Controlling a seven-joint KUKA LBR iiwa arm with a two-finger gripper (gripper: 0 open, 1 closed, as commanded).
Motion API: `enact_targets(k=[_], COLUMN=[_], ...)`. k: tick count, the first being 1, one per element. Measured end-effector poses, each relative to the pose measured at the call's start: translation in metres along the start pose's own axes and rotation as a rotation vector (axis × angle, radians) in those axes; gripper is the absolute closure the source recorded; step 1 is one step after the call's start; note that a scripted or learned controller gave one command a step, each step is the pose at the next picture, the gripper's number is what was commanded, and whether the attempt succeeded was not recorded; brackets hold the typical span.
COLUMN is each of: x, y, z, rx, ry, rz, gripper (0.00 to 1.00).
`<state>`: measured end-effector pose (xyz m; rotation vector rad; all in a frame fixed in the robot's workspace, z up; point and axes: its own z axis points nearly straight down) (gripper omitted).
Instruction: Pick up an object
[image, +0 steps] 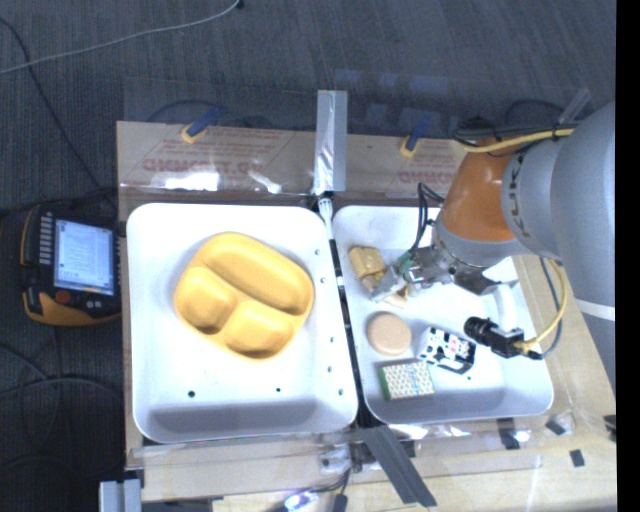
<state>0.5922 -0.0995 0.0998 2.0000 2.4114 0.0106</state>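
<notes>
Tan packet (365, 264) just beside hand (398, 281), right bin (490, 392).

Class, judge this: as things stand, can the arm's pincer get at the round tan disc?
Probably yes: the tan disc lies bare, close beside the pincer, with nothing on top of it.

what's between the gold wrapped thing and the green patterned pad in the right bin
In the camera view, a round tan disc lies between the gold wrapped thing and the green patterned pad.
</notes>
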Motion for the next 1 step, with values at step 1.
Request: enact_targets(k=[1], x=[0.0579], y=[0.0461], z=[-0.1323], rx=[0.013], ry=[-0.001], rz=[0.142], gripper=[1.0])
